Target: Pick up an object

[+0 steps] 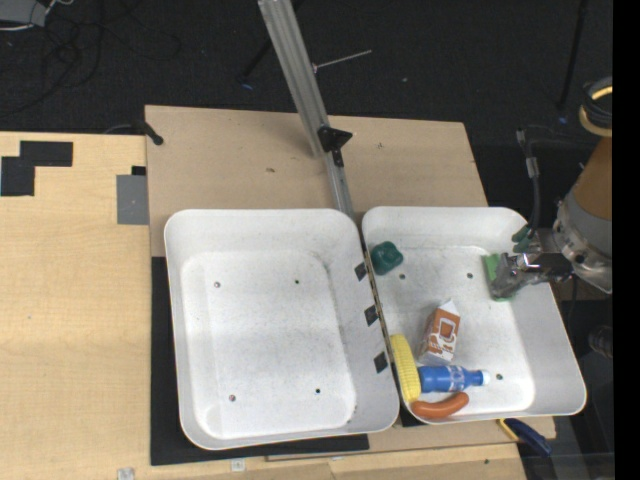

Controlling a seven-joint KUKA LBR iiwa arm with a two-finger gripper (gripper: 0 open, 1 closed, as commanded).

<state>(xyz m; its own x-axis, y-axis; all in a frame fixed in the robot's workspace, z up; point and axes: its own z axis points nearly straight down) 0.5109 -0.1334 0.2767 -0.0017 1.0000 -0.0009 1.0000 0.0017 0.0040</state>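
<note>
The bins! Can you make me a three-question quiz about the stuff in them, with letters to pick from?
1. Where does the blue bottle lie?
A. left bin
B. right bin
C. on the bench

2. What colour is the brush beside the divider?
A. yellow
B. purple
C. black

3. How is the left bin?
A. full of toys
B. tipped over
C. nothing lying in it

Answers:
1 B: the bottle lies near the front of the right bin, just above the orange thing.
2 A: the brush is plain yellow.
3 C: only white floor shows there; the teal lump and carton are in the other bin.
</note>
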